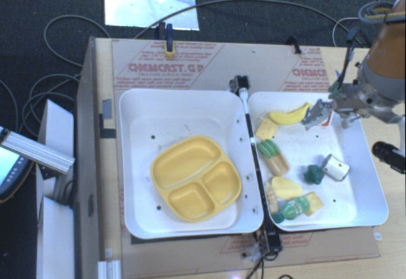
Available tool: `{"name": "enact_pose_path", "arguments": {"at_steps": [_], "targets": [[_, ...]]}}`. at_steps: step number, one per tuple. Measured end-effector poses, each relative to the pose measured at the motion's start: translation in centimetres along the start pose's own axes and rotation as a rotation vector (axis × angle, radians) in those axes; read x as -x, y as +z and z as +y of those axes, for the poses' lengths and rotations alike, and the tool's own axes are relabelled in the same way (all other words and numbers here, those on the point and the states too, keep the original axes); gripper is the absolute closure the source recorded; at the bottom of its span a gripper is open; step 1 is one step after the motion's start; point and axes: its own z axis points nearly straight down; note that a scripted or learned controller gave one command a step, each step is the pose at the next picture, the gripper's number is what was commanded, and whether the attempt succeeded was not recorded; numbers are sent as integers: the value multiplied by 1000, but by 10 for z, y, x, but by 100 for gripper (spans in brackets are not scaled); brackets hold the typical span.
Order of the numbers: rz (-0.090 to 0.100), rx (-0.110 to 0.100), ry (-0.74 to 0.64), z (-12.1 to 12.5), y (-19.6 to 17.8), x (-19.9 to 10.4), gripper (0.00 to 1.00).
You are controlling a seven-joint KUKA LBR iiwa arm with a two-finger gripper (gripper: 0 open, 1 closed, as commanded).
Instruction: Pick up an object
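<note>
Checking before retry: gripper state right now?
Gripper: cannot be told; it sits over the right bin, beside the banana, with nothing visibly held.

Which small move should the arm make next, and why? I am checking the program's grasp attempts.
Probably a short drop straight down onto the banana. The gripper sits at the banana's right tip in the right bin, with nothing seen between its fingers, and the other toys lie farther off.
</note>
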Motion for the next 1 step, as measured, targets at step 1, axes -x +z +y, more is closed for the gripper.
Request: {"name": "enact_pose_path", "arguments": {"at_steps": [1], "targets": [[0, -3, 2, -14, 130, 52, 0]]}}
